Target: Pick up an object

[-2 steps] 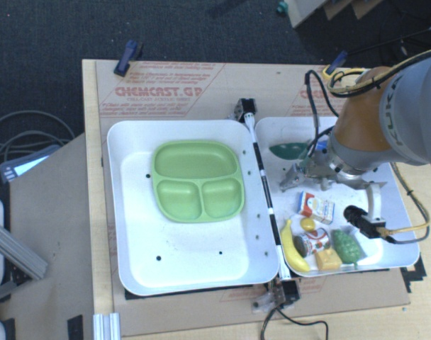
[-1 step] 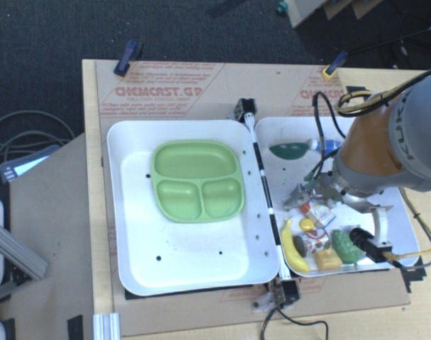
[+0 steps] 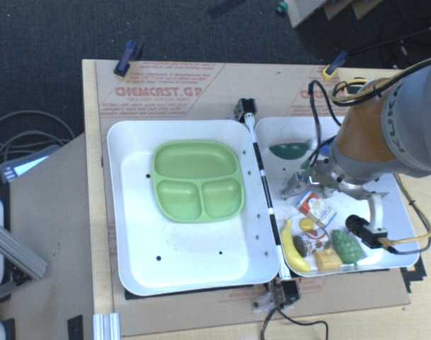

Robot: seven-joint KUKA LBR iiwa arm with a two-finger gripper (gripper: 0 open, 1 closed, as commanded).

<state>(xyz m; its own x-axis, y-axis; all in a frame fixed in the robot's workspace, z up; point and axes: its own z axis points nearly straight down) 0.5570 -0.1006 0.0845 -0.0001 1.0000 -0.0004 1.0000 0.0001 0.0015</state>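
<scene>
1. Nearest the camera, the front edge of the light wooden bench (image 3: 180, 310) shows a black clamp with a cable (image 3: 279, 297) at the gap between the two bins.
2. Two shallow white bins sit side by side, their inner rims touching along a black-studded seam; the left white bin (image 3: 130, 246) is the larger one in view.
3. Inside the left bin, a pale green three-compartment plastic tray (image 3: 198, 180) lies toward the back, leaving open white floor in front of it and along the left wall.
4. The right white bin (image 3: 403, 261) is crowded at its front: a yellow banana (image 3: 293, 248) lies along the inner wall, with a small red and white packet (image 3: 316, 210), a yellow block (image 3: 327, 260) and a bumpy green object (image 3: 346, 247) close beside it.
5. A dark green shallow bowl (image 3: 289, 149) sits near the back of the right bin, apart from the front cluster.
6. Beyond the bench, dark carpet (image 3: 59, 20) covers the floor; grey cables (image 3: 24, 129) coil at the left, and two blue clips (image 3: 127, 57) hold the printed board at its back edge.
7. The grey arm with an orange band (image 3: 368, 137) reaches in from the right and bends down over the right bin.
8. Its metal tool (image 3: 303, 183) hangs low just behind the packet; whether it is spread or closed I cannot tell, and nothing is seen held in it.
</scene>
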